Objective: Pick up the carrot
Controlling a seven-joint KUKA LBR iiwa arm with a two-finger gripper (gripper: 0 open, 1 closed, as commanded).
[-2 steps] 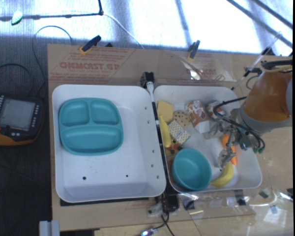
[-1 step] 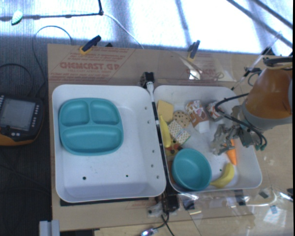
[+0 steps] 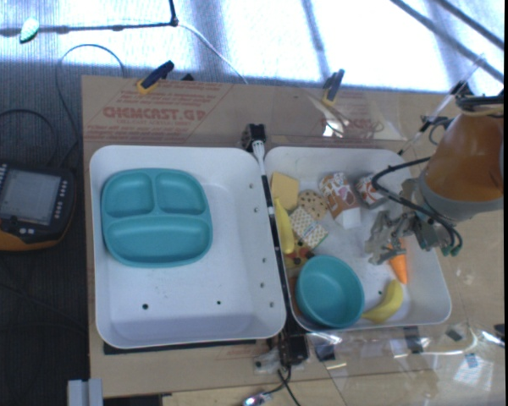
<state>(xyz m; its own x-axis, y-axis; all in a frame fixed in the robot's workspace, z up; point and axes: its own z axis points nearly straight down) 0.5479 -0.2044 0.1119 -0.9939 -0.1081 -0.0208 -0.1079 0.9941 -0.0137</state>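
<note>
I see the carrot (image 3: 399, 267) pointing down-right, its top hidden under my end effector (image 3: 388, 245), whose grip I can't tell.

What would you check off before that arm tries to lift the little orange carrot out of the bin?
1. Carrot in plain sight in the right bin: ok.
2. Hand close above the carrot: ok.
3. Carrot between the hand's parts: cannot tell.
4. Banana lies right beside the carrot and could get bumped: not ok.
5. Teal bowl out of the way, off to the carrot's side: ok.
6. Cables trailing near the hand, snag risk: cannot tell.
</note>
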